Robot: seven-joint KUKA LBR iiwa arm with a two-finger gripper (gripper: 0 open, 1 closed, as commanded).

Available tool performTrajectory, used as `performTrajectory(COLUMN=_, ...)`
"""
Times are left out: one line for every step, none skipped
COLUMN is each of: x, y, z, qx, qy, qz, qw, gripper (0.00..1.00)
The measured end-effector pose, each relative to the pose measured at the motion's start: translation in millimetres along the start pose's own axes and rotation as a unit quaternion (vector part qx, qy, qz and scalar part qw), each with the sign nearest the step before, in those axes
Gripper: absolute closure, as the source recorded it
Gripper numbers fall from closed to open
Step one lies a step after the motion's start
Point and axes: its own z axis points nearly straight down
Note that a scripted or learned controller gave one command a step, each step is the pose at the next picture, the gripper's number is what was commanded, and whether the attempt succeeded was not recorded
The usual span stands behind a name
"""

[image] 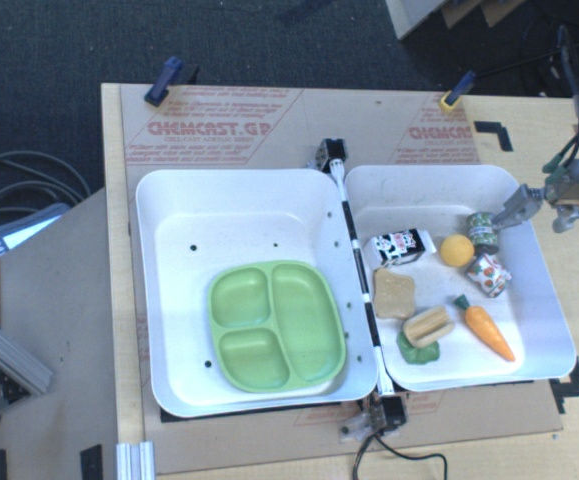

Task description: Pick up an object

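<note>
The right bin [424, 183] holds several small objects. A black-and-white carton [401, 246] lies by a yellow ball [457, 251]. A green-labelled can [482, 229] and a red-and-white can [490, 274] sit near the right wall. An orange carrot [490, 331], a tan bread slice [394, 293] and a tan block [427, 324] on a green piece [418, 352] lie toward the front. My gripper [541, 213] hangs over the bin's right rim, open, with nothing between its fingers. Its left finger [516, 207] points at the green-labelled can from just up and to the right.
The left bin [199, 203] holds a green divided plate [274, 325]. A black clip strip [354, 258] joins the two bins. Blue [162, 81] and yellow [457, 90] clamps hold the cardboard at the back. Cables lie off the bench to the left.
</note>
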Motion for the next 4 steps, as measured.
performTrajectory(x=-26.2, y=52.4, z=139.9, qx=0.002, qy=0.001, qz=0.000, qw=1.0000, gripper=0.00)
performTrajectory(x=-18.0, y=-2.2, z=200.5, qx=0.002, qy=0.001, qz=0.000, qw=1.0000, gripper=0.00)
performTrajectory(x=24.0, y=-46.2, z=200.1, qx=0.001, qy=0.001, qz=0.000, qw=1.0000, gripper=0.00)
performTrajectory(x=23.6, y=-45.7, z=190.1, qx=0.000, qy=0.000, qz=0.001, qw=1.0000, gripper=1.00)
